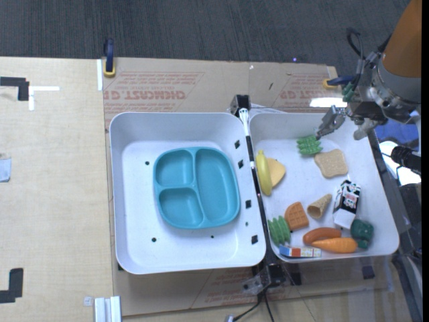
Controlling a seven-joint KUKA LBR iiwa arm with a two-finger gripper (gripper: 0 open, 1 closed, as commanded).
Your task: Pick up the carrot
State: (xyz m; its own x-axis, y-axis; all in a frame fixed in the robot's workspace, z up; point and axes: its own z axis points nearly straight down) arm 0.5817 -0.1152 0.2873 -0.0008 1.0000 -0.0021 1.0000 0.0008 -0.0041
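At the right bin's [375, 154] far edge, the gripper [333, 121] hovers, apparently released and empty. Approach step pending: travel to the carrot [334, 245] at the near wall.

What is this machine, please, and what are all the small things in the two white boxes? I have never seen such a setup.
It is a robot arm, seen by one fixed camera that looks down on the bench at a slant. The arm comes in from the right; its end effector hovers over the far edge of the right bin, near a green toy, and I see nothing held in it. The left bin holds a blue divided plate. The right bin holds toy food: a banana, a bread slice, a small milk carton, and the carrot at the near edge. The carrot is what the arm should pick up; it lies untouched.
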